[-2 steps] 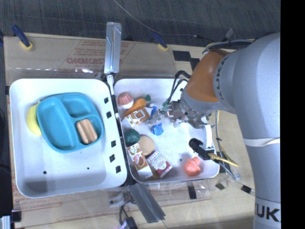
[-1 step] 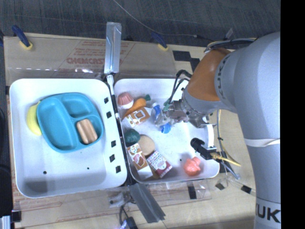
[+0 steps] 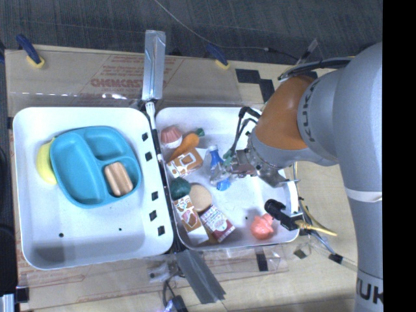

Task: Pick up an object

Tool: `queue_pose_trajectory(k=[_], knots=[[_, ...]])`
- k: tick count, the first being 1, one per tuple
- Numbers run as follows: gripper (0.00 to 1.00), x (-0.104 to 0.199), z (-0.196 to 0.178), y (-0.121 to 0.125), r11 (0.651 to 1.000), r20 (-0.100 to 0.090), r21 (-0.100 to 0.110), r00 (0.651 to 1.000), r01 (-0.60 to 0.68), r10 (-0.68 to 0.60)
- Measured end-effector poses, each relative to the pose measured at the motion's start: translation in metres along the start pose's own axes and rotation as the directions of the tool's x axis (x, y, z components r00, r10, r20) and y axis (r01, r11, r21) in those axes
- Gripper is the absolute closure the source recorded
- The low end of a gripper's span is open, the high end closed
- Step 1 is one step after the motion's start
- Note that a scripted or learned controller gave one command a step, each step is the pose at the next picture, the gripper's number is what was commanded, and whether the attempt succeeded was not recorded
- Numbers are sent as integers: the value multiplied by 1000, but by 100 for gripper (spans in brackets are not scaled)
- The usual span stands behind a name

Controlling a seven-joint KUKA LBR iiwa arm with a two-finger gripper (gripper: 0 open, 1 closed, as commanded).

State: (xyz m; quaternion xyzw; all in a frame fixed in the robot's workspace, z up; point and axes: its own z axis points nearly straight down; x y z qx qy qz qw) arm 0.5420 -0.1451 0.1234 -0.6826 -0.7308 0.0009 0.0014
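Touching the jaws [image 3: 229, 168]: a blue bottle [image 3: 214, 158].

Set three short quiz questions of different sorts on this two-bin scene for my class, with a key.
1. True or false: the hot dog lies in the blue tray.
2. Which bin does the hand reach into? A left B right
3. Fill in: the carrot lies beside the ___ between the bins.

Key: 1 true; 2 B, the right bin; 3 divider.
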Motion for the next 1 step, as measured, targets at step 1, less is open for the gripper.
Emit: queue_pose_trajectory(k=[1], knots=[[100,94,-77,52,994,-2,-5,994,-110,110]])
